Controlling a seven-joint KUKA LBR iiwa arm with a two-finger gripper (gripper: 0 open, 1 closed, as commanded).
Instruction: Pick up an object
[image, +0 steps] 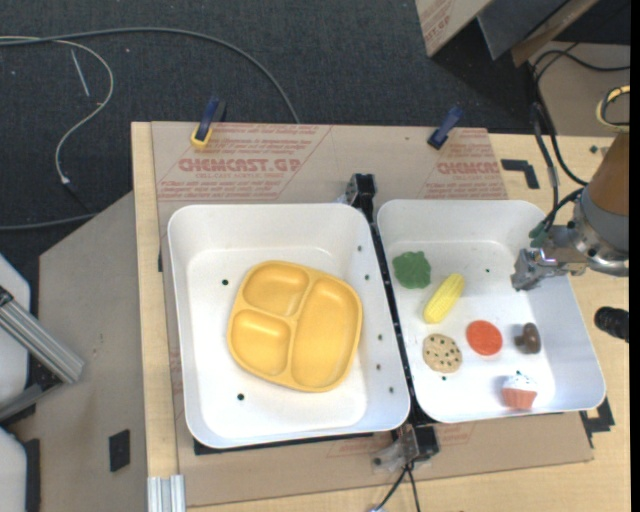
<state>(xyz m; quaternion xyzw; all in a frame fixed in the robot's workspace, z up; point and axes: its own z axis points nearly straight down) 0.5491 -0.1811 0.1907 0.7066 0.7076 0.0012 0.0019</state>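
The right bin (470, 225) holds several toy foods: a green broccoli (411, 268), a yellow corn cob (444, 297), a chocolate-chip cookie (441, 353), a red-orange disc (485, 338), a small brown piece (528, 339) and a pink-and-white cupcake (519, 390). My gripper (532, 270) hangs at the bin's right side, above and a little right of the brown piece, with nothing seen between its fingers. The arm comes in from the right edge.
The left bin (200, 260) holds a yellow three-compartment plate (296, 325). Clamps (362, 187) join the bins at the middle. Blue clips (207, 121) pin the cardboard base at the back. Cables lie on the dark floor beyond.
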